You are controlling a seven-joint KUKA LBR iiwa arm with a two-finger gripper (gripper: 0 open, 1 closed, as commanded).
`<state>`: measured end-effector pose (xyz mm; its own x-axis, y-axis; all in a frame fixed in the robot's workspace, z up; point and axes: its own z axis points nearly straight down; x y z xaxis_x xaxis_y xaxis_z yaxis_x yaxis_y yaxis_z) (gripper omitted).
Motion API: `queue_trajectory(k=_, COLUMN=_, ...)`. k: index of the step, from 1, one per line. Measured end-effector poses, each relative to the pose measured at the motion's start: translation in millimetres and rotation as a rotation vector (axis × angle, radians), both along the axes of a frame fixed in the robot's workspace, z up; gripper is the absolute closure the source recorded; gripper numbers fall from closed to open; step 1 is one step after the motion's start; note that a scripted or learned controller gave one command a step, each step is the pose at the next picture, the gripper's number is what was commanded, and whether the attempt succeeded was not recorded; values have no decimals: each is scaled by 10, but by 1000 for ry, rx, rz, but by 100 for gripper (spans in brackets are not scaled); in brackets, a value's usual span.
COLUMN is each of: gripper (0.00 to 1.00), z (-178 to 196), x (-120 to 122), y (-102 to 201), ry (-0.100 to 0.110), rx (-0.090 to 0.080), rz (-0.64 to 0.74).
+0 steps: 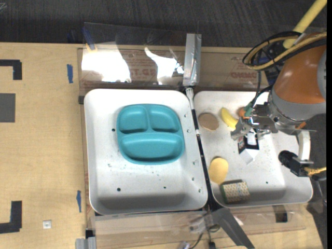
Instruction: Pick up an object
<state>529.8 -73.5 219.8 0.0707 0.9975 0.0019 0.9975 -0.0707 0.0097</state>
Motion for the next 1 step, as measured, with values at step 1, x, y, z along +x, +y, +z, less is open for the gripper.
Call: queue_trajectory(k=1, gripper=100, z=488, x=222, y=-121, ry=7, rx=-2, rz=99)
